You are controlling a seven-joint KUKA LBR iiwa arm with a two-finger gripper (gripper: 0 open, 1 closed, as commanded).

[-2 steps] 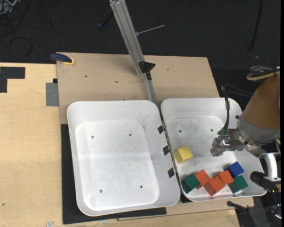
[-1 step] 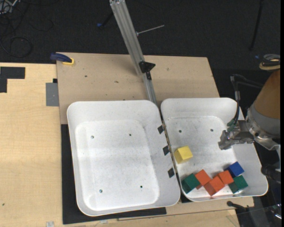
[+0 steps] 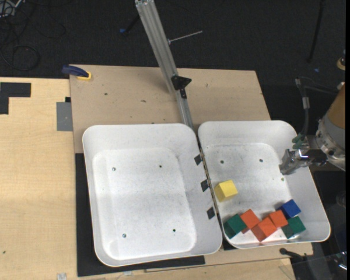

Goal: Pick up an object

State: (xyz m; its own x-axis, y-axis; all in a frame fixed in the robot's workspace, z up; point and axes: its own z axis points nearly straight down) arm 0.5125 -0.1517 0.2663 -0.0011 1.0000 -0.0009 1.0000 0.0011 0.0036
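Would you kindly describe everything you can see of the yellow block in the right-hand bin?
The yellow block is a small cube of plain, matte yellow, with its top and side faces visible. It sits flat on the floor of the right bin, near the bin's left wall and turned slightly askew to it. It stands alone: the cluster of green, orange and blue blocks lies apart from it, nearer the camera, and the gripper is away at the bin's right side.

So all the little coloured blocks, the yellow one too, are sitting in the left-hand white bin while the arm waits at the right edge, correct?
Not quite: the bin is wrong. The camera view shows the small yellow cube and the cluster of green, orange and blue blocks lying in the right-hand shallow white bin, not the left-hand one. The rest holds: the gripper is at that bin's right edge.
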